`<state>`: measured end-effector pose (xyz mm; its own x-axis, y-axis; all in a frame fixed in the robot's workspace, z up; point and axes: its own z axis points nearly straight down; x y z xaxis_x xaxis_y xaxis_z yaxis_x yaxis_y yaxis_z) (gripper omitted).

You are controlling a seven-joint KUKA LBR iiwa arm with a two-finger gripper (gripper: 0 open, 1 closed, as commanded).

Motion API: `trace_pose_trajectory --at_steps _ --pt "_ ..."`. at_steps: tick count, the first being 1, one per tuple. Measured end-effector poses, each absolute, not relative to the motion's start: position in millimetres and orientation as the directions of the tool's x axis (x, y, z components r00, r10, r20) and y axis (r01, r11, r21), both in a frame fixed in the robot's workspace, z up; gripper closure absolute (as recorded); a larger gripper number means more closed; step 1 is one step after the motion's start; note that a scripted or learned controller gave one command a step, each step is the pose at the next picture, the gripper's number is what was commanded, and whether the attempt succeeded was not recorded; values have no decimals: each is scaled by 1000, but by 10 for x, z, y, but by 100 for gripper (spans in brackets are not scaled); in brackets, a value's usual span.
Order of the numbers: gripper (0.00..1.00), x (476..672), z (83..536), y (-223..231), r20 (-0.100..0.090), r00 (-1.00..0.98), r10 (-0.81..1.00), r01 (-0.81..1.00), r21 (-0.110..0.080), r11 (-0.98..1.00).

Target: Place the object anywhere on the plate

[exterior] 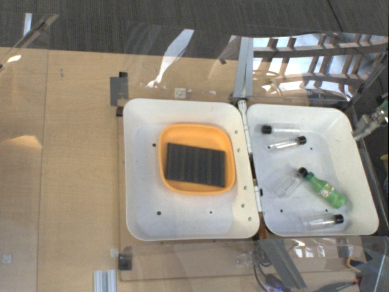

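Progress: I judge the task not yet begun; nothing from the right bin lies on the plate.
Left bin [140,218]: centre of frame; holds an orange plate [167,181] with a dark ribbed mat [196,164] on it.
Right bin [340,126]: right of frame; holds several clear vials with black caps [287,143] and a green bottle [325,190], all loose and apart.
Task's thing: I take it to be one of these, likely the green bottle, lower right of that bin.
Tool: I cannot tell its state from here.
Left to do: pick, carry left across the divider, set down on the plate.
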<state>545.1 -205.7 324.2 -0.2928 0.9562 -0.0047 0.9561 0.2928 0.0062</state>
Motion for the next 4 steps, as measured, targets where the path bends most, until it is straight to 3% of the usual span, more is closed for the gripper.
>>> trace_pose_trajectory --at_steps 1,2,3,4 --pt "0 5452 3243 -2057 -5 -292 956 956 6 292" --pt "100 5478 3361 -2048 -9 -298 955 955 13 298" --pt "0 5478 3361 -2048 -9 -297 955 955 13 298" --pt "100 5503 3478 -2039 -13 -303 953 953 19 303"
